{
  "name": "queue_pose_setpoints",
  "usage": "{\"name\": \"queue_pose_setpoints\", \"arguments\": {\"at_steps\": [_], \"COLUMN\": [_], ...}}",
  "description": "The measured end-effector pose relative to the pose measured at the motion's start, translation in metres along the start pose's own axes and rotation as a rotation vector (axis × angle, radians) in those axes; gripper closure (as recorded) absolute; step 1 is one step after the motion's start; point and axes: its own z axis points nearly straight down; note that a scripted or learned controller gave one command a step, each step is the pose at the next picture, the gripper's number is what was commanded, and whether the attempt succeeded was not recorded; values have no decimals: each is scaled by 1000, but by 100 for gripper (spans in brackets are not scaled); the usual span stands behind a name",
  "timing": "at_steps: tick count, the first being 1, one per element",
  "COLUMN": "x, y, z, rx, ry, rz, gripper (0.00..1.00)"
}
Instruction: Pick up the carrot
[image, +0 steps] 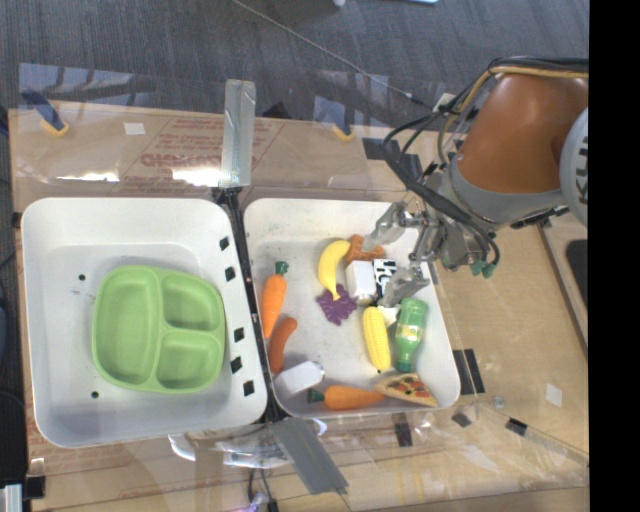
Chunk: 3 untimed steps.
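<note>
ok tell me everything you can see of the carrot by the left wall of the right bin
The carrot is an orange toy, plastic-looking, with a small green top pointing up the view. It lies flat and roughly lengthwise along the left wall of the right bin, tip toward the near side, where it seems to touch a sausage. Nothing is gripping it.

Little can be read here. The flattened brown cardboard sheet (160, 150) under clear plastic, at the bench's far edge behind the left white bin (40, 330), carries red printed lettering (several lines, apparently upside down from this camera), but the letters are too blurred to make out. In the right white bin (300, 215), near its far right corner, a small white box (372, 277) shows a black-and-white pattern on its face, which cannot be read as text or code. No other label, brand, number or sign is legible.
</note>
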Motion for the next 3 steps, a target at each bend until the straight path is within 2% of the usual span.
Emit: {"name": "queue_pose_setpoints", "arguments": {"at_steps": [1,2,3], "x": [22,19,21], "y": [37,38,75], "z": [130,116,53], "rx": [-3,-1,-2], "ry": [9,0,-7], "rz": [166,159,186], "gripper": [0,100,100]}}
